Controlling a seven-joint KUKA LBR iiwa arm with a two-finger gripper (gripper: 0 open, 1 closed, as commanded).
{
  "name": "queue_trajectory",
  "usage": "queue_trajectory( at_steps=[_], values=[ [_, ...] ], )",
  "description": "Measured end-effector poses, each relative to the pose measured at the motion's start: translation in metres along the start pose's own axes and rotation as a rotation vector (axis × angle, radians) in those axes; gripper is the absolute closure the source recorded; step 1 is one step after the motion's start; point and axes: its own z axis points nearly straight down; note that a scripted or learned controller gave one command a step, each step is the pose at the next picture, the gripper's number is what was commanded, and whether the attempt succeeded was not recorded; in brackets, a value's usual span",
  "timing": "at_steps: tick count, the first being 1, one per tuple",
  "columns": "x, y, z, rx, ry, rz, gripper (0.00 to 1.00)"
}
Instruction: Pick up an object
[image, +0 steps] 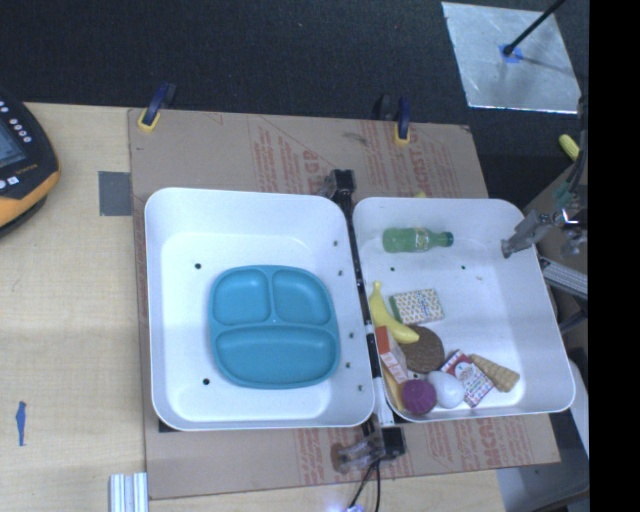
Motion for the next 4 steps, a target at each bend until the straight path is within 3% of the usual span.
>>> queue_trajectory(
  at_steps=[1, 2, 3, 4],
  values=[
    [0.068, -0.005, 0.121, 0.012, 0.006, -0.006, 0.00],
    [0.081, -0.084, 0.189, 0.002, 0.003, 0.004, 0.00],
    [0.079, -0.080, 0.174, -0.004, 0.001, -0.004, 1.00],
    [0.078, -0.080, 0.164, -0.002, 0.000, -0.007, 1.00]
  ],
)
